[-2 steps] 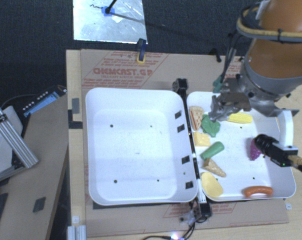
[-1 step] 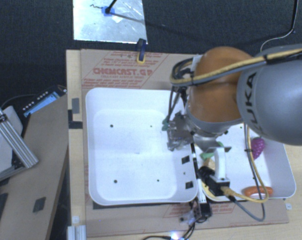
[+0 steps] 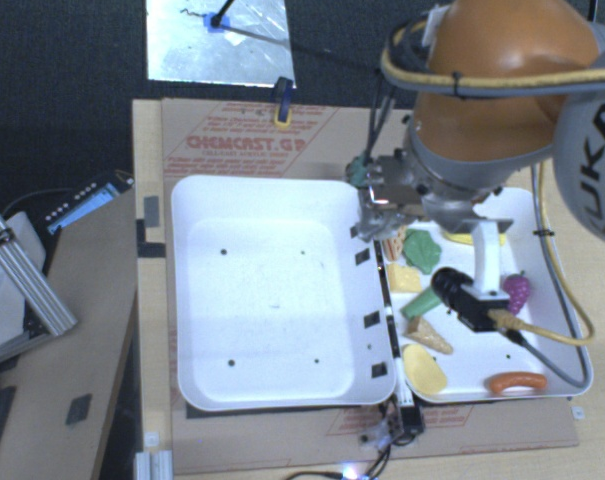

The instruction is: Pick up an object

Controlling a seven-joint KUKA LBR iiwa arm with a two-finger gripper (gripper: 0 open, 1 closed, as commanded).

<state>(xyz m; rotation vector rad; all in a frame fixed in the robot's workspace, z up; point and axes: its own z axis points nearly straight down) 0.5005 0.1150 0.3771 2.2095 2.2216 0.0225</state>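
My gripper (image 3: 379, 220) hangs low over the left rim of the right bin (image 3: 557, 298), close to the divider between the two bins. Just below and to its right lie a green toy (image 3: 420, 249) and a pale yellow piece (image 3: 404, 279). Farther forward in that bin are a green wedge (image 3: 418, 306), a tan cone (image 3: 428, 337) and a round yellow piece (image 3: 424, 369). A purple grape bunch (image 3: 519, 291) and an orange-red sausage (image 3: 517, 381) lie toward the right. The arm's wrist hides the back of this bin.
The left bin (image 3: 272, 288) stands beside the right one on a cardboard sheet (image 3: 242, 138). A yellow cable (image 3: 557, 328) loops over the right bin's right side. A shiny foil sheet (image 3: 217, 28) lies behind the bench.
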